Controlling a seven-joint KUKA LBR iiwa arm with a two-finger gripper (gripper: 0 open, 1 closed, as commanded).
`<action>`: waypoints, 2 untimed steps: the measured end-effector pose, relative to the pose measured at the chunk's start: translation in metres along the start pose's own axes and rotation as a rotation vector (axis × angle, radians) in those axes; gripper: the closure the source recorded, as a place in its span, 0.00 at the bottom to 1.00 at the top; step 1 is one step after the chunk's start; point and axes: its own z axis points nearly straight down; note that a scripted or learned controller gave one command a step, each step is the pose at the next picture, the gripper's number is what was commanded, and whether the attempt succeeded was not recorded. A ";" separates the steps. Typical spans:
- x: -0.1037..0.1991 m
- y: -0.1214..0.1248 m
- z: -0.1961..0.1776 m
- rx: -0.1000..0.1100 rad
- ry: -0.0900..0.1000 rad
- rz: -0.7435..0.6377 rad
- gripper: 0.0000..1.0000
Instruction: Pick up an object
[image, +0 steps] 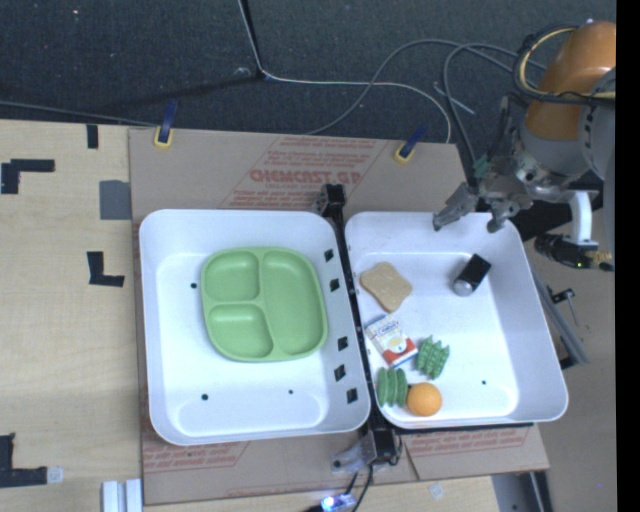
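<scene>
My gripper (468, 216) hangs over the far rim of the right bin (520, 300), open, its two dark fingers spread with nothing between them. Below it in that bin lie a black cylinder (469, 274), a slice of toast (386, 286), a small red and white packet (391, 340), a green leafy toy (433, 355), a green pod (392, 385) and an orange (424, 399). The cylinder is the nearest thing, a short way in front of the fingers.
The left bin (170, 300) holds a green divided plate (264, 303). A black divider strip (341, 290) runs between the bins. Cables (400, 70) cross the dark floor behind the bench. The arm's orange band (580, 60) is at the upper right.
</scene>
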 end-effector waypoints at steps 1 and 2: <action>0.001 0.003 -0.010 -0.014 -0.003 -0.004 0.00; 0.006 0.000 0.053 -0.010 -0.003 -0.005 0.00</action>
